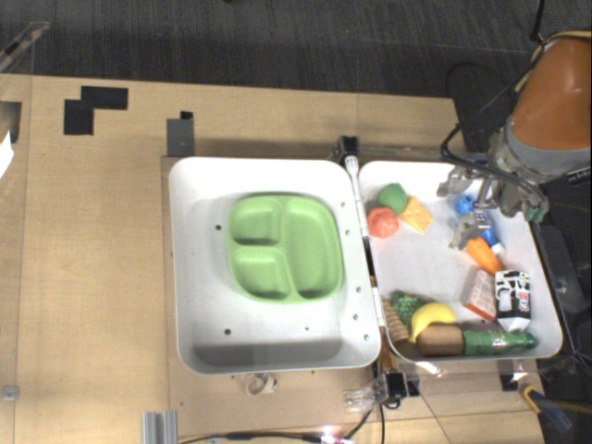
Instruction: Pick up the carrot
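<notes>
The carrot (483, 253) is a short orange piece lying in the right bin (421, 266), near its right wall. My gripper (474, 228) hangs right over the carrot's upper end, at the tip of the grey arm with the orange band that comes in from the upper right. The metal gripper parts hide the top of the carrot, and whether they touch it is unclear. The carrot still appears to rest on the bin floor.
A blue item (465, 203) sits under the gripper. Green (393, 195), red (382, 222) and yellow (417, 215) toy foods lie to the left. Two small cartons (511, 296), a banana (432, 317), a brown piece (439, 339) and a green bottle (495, 342) crowd the bin's front. A green divided plate (282, 246) sits in the left bin.
</notes>
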Robot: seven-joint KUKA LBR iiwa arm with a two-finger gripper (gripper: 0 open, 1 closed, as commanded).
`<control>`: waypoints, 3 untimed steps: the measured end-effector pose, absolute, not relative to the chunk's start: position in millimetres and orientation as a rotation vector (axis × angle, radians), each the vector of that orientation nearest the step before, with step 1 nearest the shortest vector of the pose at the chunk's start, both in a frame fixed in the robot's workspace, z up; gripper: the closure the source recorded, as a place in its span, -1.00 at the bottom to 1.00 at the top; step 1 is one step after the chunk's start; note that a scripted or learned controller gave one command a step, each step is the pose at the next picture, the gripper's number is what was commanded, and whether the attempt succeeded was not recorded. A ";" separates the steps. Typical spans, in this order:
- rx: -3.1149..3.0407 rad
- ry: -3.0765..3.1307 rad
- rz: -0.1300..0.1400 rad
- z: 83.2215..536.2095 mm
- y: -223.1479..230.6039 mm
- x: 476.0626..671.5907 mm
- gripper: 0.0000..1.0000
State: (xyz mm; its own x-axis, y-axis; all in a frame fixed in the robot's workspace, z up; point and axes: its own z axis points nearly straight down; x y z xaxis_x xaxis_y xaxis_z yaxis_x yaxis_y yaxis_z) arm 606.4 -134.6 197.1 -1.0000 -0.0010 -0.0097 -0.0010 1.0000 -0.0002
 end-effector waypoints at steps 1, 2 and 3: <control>0.013 3.123 -0.004 89.9 -174.0 599.7 -1.00; 0.219 3.119 0.000 89.1 -203.9 555.6 -1.00; 0.146 3.120 -0.007 178.1 -206.7 522.4 -1.00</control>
State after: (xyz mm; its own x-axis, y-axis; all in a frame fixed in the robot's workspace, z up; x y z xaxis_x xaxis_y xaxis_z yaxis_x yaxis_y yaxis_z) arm 522.4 -206.7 178.1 -0.9954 0.0936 -0.0186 0.0937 0.9956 -0.0037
